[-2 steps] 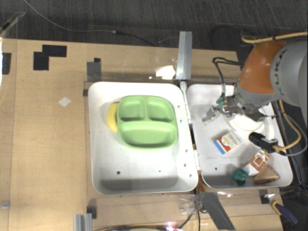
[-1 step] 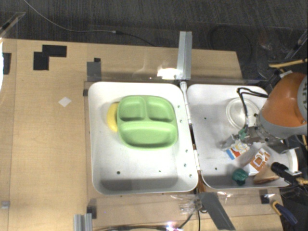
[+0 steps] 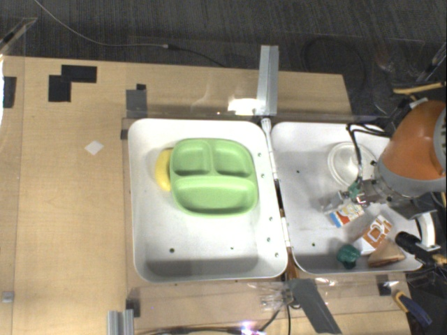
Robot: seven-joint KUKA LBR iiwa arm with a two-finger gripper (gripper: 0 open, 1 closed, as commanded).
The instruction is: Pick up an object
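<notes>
The right bin [image 3: 307,187] holds several small items. A blue, white and red packet [image 3: 341,217] lies near its middle. An orange and white packet [image 3: 375,234], a dark green lump [image 3: 348,255] and a brown piece [image 3: 386,258] sit by the front wall. A clear round cup [image 3: 342,160] rests near the back. My gripper [image 3: 355,191] reaches in from the right, low over the bin, just above the blue packet and in front of the clear cup. Its tips are small and blurred against the clutter.
The left bin [image 3: 150,243] carries a green divided plate [image 3: 211,175] with a yellow object [image 3: 163,170] poking out at its left side. A metal post [image 3: 268,82] stands behind the divider between the bins. Cables and dark gear crowd the right edge.
</notes>
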